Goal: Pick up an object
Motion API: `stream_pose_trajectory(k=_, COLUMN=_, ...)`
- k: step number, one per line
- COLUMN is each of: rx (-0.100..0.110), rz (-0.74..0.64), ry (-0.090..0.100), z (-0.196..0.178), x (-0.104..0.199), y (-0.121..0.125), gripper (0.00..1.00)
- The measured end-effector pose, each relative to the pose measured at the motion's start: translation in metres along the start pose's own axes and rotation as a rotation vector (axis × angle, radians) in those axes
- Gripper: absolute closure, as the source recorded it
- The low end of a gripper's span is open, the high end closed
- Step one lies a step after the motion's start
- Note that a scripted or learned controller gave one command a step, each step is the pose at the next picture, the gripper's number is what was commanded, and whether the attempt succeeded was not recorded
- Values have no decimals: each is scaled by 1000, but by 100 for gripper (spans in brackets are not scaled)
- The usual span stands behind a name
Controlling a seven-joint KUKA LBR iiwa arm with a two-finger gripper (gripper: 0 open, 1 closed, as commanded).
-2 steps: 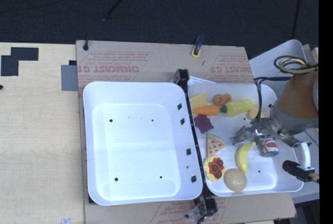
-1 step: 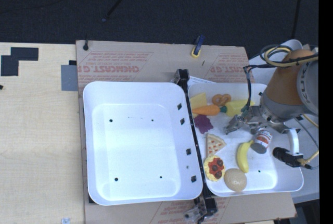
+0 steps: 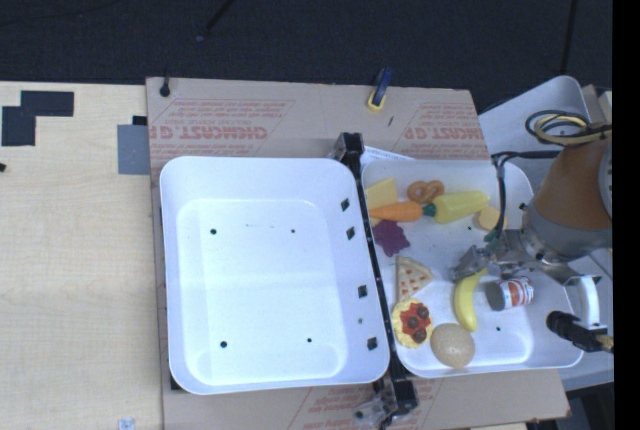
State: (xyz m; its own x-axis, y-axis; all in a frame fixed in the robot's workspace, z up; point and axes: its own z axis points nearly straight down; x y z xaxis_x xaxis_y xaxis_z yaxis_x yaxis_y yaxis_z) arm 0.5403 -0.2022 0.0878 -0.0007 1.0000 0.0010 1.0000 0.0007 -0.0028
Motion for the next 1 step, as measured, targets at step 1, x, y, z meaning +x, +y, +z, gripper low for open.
stream_pose_trajectory(k=1, rx=-2, rz=5, ry=-2, z=-11, x=-2, y=1, gripper=100)
